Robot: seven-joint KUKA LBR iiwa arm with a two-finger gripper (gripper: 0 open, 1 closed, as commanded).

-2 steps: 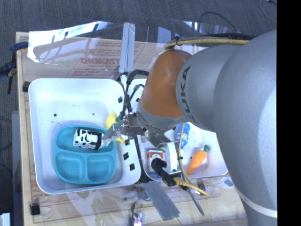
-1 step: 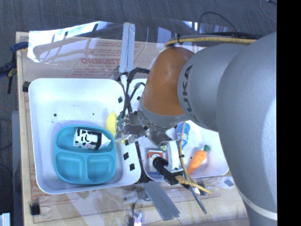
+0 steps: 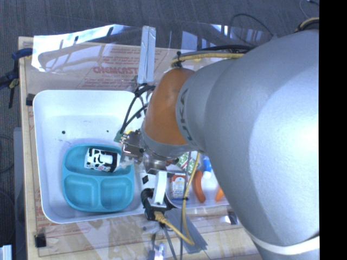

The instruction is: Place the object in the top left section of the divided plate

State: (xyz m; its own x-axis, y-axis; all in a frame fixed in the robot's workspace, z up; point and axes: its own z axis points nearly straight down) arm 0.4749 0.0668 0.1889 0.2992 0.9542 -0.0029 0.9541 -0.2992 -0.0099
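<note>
Object point(image 3: 101, 160) in plate point(image 3: 81, 191), left bin point(image 3: 49, 123).
</note>
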